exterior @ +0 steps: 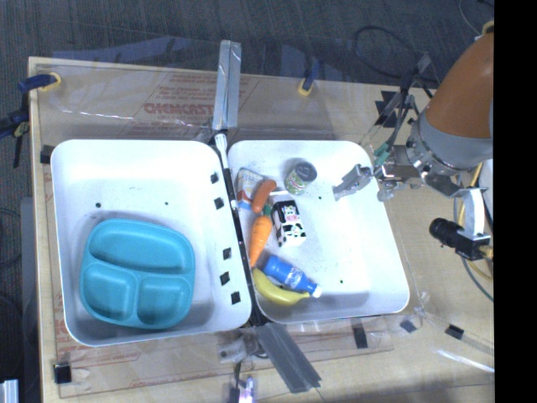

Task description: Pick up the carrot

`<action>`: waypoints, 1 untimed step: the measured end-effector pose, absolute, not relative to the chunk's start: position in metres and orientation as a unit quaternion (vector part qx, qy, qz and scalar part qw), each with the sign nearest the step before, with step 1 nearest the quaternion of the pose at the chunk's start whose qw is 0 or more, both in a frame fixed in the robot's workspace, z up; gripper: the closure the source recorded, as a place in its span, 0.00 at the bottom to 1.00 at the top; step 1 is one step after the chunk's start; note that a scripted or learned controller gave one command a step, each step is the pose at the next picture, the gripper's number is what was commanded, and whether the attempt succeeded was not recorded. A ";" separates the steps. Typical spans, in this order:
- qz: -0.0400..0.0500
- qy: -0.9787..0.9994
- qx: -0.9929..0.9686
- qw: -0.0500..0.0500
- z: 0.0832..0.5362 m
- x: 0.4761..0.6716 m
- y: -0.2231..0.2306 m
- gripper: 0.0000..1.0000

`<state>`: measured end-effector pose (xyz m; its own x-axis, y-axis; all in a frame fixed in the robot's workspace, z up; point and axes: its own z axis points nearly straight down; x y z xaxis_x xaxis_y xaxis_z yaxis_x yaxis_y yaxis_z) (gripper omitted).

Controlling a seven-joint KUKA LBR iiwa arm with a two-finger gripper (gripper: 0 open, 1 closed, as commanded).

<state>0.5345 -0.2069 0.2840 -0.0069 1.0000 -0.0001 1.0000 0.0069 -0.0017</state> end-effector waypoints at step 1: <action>0.001 -0.712 -0.703 0.001 0.227 0.496 -0.122 0.00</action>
